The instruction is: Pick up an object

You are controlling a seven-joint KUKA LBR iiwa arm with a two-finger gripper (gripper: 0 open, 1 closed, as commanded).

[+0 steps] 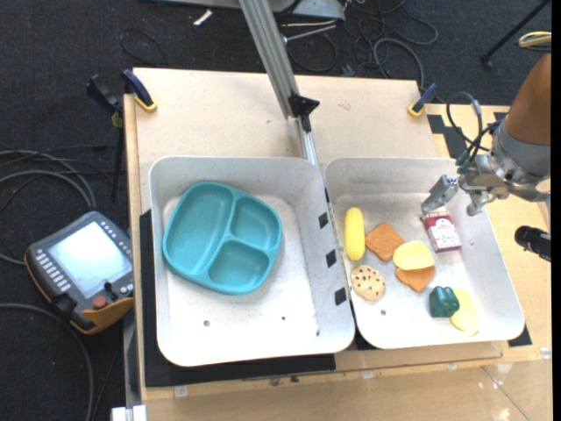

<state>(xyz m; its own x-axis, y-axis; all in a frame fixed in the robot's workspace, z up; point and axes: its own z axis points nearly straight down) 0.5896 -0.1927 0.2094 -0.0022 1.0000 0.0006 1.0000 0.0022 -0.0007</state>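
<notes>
1. While the arm is reaching in, the gripper (456, 196) is hovering with fingers spread, gripping nothing.
2. Just below it, the red carton (442, 232) is lying in the right bin (500, 270).

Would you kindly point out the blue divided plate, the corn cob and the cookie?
blue divided plate (186, 226), camera view, on its left compartment.
corn cob (354, 233), camera view, mid-length.
cookie (367, 281), camera view, its centre.

A teal divided plate (223, 238) lies in the left bin (175, 323). At right of the frame, the gripper (458, 196) hangs open above a red carton (441, 232) in the right bin (500, 314), beside a corn cob (353, 233) and a cookie (367, 281).
</notes>
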